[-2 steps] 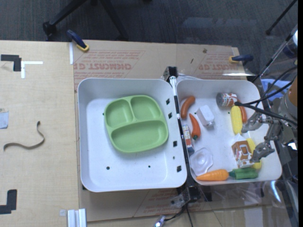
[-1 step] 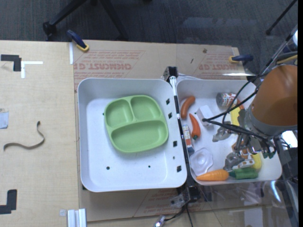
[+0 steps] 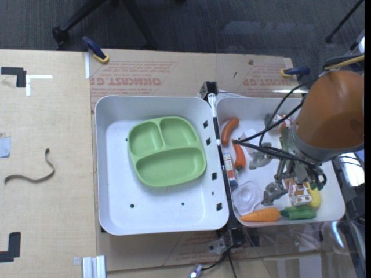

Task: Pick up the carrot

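Note:
The carrot (image 3: 261,215) is orange and tapered. It lies along the near wall of the right bin (image 3: 330,216) with its tip pointing left, touching a green vegetable (image 3: 299,213) at its thick end. My gripper (image 3: 279,189) hangs over the right bin, just above and slightly right of the carrot, beside a small printed carton (image 3: 299,193). It is open with nothing between its fingers. The orange band of the arm (image 3: 335,110) hides the bin's right part.
A red sausage (image 3: 229,129) and a short orange-red piece (image 3: 239,156) lie by the right bin's left wall. A clear cup (image 3: 246,194) sits left of my gripper, a yellow item (image 3: 315,198) to its right. The left bin (image 3: 110,207) holds a green divided plate (image 3: 167,151).

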`<state>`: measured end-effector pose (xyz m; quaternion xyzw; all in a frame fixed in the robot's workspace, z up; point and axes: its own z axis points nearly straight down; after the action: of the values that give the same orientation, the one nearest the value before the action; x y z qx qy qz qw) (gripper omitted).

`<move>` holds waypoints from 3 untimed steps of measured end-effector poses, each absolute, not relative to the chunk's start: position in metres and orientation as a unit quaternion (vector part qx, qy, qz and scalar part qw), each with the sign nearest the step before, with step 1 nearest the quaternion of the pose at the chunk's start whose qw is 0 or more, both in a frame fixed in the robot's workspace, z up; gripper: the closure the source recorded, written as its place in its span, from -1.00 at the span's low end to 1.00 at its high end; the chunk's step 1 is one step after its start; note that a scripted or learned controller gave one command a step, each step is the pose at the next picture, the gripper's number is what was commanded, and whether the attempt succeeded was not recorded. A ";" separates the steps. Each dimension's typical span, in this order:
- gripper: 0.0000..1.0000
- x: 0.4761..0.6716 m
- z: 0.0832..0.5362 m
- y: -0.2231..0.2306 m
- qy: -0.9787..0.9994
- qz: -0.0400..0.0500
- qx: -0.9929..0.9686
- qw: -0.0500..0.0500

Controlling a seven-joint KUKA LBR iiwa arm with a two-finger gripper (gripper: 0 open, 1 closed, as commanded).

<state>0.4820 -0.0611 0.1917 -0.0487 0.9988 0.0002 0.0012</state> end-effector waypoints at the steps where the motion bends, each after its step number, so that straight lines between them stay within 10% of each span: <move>1: -1.00 0.484 0.192 -0.041 0.987 0.000 -0.162 0.002; 2: -1.00 0.489 0.192 -0.040 0.939 0.001 -0.343 0.002; 3: -1.00 0.492 0.193 0.016 0.992 0.000 -0.129 0.001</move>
<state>0.4924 0.0159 0.1929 -0.1291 0.9916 0.0003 0.0007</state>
